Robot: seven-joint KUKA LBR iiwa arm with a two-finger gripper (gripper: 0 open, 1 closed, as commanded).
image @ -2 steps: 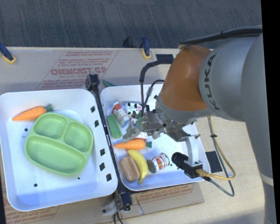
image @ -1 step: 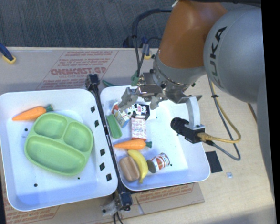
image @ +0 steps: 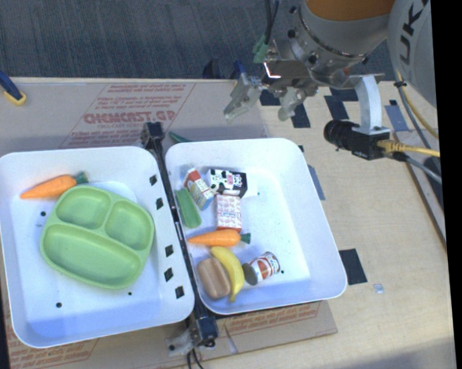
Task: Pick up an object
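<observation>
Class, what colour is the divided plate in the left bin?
Light green; the divided plate shows clearly in the camera view.

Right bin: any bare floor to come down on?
Right bin: its right half, between the pink carton and the right wall, is bare. Crowded along the divider, from green pickle to banana.

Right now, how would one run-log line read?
arm: raised behind right bin | tool: open, holding nothing | right bin: banana, carrot, can | pick: not yet done
</observation>
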